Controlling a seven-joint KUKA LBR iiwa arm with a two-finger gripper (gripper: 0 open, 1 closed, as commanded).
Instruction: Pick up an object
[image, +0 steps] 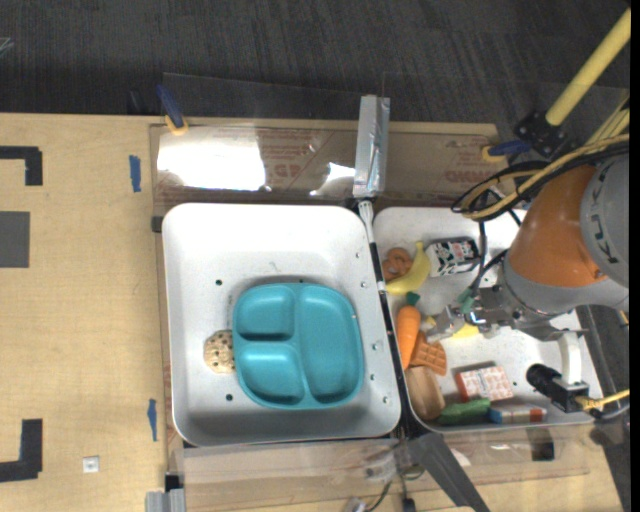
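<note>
Camera view shows me the claw (462, 318) low in the right bin (520, 350), amid the toy food, I judge hunting for a pick. Carrot (408, 335) and waffle (429, 357) lie beside it, toward the left bin (190, 300) with its teal tray (297, 343). The wrist hides the claw's state; I cannot tell.

You see a KUKA arm (590, 235) with smooth grey rounded housing and a broad orange band (556, 240) above the wrist. Just behind the fingers sits a metallic gripper (470, 315) body, black cables looping beside it.
</note>
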